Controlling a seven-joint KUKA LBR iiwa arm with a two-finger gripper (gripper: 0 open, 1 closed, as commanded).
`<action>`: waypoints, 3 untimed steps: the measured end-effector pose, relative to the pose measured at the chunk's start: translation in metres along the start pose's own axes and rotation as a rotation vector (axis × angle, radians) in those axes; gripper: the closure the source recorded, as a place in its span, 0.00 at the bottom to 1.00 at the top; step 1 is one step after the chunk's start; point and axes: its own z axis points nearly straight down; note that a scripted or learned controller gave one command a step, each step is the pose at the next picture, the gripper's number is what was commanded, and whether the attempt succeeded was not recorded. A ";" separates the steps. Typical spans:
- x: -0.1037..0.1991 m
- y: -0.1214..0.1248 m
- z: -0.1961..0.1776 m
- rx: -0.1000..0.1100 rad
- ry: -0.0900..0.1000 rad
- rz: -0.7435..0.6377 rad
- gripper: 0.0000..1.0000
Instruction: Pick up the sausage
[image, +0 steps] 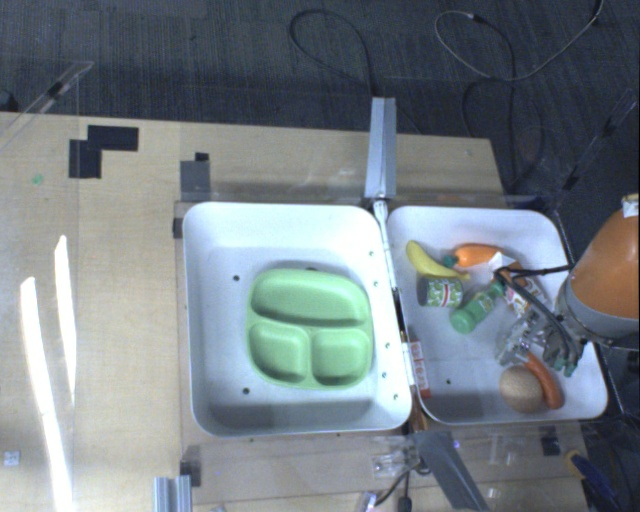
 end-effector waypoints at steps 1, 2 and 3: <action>0.000 0.000 0.000 0.000 0.000 0.000 0.00; -0.007 -0.018 0.012 0.003 0.007 0.072 0.00; -0.010 -0.016 0.000 -0.001 -0.002 0.070 1.00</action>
